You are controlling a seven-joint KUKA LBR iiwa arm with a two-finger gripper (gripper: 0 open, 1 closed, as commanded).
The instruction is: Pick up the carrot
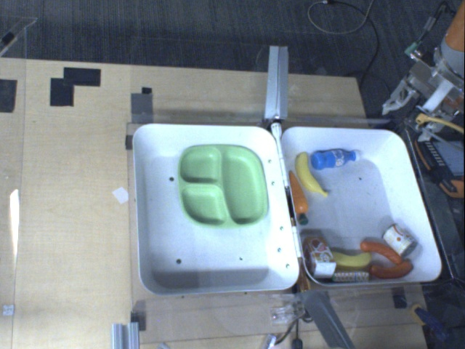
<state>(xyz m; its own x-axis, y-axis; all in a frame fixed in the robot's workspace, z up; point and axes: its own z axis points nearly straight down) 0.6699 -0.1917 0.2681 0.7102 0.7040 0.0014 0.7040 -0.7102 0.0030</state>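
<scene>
**Carrot tucked against the divider, arm parked off to the right**

The carrot lies in the right bin, hard up against that bin's left wall, running lengthwise along it with its darker end toward the near side. Just beside it, a banana curves away toward the bin's middle, and past that a blue bottle rests on its side near the far wall. Down along the near wall there's a cluster: a small packet in the left corner, a second banana, two red sausages and a little can tipped over toward the right.

Over in the left bin, a green divided plate sits in the far half, three compartments showing.

And the arm — it's up at the top right, well apart from the carrot and outside the bins, beyond the right bin's far corner. The hand is visible there only as a jumble of pale metal and cables; whether it is released or clenched, I cannot tell. The wooden bench stretches away to the left.
</scene>
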